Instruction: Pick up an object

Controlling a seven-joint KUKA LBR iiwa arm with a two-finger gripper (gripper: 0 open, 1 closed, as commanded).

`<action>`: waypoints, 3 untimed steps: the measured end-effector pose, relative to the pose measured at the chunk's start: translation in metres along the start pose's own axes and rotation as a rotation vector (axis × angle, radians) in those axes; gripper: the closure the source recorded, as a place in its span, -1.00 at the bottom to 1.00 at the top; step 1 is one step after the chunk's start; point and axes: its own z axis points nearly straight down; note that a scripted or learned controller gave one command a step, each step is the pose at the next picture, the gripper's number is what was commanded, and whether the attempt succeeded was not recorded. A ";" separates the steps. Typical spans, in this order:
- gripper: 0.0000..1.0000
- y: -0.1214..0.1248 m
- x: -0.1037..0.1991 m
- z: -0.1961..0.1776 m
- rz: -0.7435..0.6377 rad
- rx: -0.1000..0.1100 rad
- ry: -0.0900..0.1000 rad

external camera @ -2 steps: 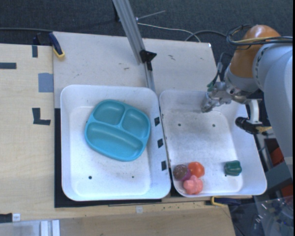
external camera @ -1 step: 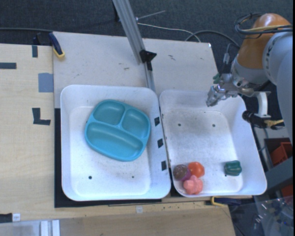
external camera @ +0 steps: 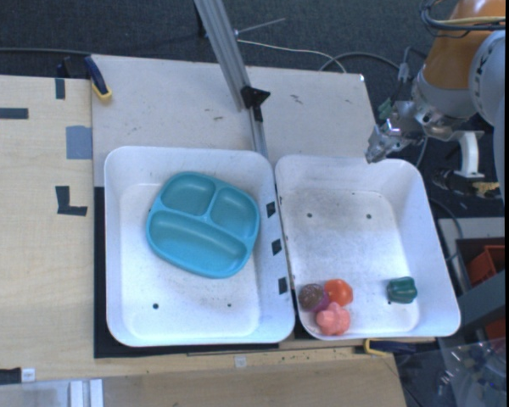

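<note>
Four small objects, one purple [external camera: 312,295], one orange [external camera: 338,292], one pink [external camera: 332,319] and one green [external camera: 401,290], sit along the right bin's [external camera: 356,176] near edge, one blue plate [external camera: 204,224] fills the left bin [external camera: 123,253], while the gripper [external camera: 378,147] hovers at the right bin's far rim above open floor.

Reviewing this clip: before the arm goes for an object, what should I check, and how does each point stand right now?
1. Targets present: small green object, orange ball, pink toy and dark purple piece lie in the right white bin: ok.
2. Green object apart from the cluster: ok.
3. Gripper over a target: not ok, at the bin's far rim.
4. Finger state: cannot tell.
5. Blue divided plate in the left white bin, out of the way: ok.
</note>
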 end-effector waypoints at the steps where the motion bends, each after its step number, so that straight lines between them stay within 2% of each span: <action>1: 1.00 0.002 0.000 -0.054 0.001 0.000 0.000; 3: 1.00 -0.013 0.116 -0.028 -0.004 0.009 0.002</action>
